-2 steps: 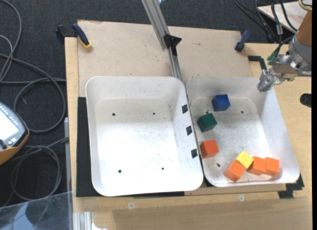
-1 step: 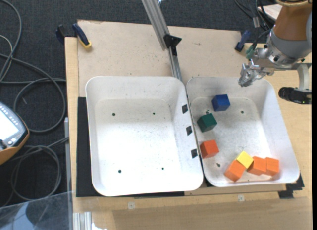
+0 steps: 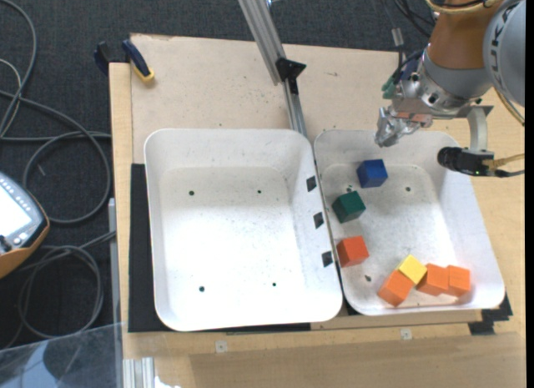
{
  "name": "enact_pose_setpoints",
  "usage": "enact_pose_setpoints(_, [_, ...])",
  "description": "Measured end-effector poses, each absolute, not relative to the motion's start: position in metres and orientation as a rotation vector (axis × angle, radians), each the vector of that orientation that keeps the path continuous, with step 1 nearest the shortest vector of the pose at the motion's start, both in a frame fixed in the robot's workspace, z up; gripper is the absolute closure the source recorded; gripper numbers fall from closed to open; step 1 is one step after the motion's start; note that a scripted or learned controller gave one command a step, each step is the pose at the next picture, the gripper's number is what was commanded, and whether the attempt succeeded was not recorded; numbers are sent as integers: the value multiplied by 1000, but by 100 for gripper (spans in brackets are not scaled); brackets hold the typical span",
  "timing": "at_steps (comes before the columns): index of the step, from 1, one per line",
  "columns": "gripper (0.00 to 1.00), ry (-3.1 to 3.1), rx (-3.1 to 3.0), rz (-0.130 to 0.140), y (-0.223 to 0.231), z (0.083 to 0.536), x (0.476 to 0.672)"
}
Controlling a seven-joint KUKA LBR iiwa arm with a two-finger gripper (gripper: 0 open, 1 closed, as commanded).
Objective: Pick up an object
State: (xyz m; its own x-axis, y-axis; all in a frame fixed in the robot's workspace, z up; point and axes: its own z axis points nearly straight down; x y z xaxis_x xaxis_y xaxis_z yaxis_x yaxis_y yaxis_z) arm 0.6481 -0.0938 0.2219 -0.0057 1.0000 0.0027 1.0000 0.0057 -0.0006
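The pincer (image 3: 389,135) hangs over the far edge of the right bin (image 3: 467,211), and from this angle I cannot tell if it is open or closed; nothing is visible in it. Just near of it, inside this bin, lies a blue cube (image 3: 372,173). A green cube (image 3: 349,206) is a little nearer and to the left, and a red-orange cube (image 3: 353,250) lies nearer again, close to the bin's left wall. In the near right corner there is a group: a yellow cube (image 3: 412,269) resting against an orange cube (image 3: 395,288), and beside them two more orange cubes (image 3: 445,279) touching each other. The left bin (image 3: 167,236) stands next to it.
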Motion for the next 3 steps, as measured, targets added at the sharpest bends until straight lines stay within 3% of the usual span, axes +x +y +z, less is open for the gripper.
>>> enact_pose_setpoints(1, [100,-2228,-2213,-4,-37,218,659])
enact_pose_setpoints(3, [100,-2229,-2213,-7,85,240,654])
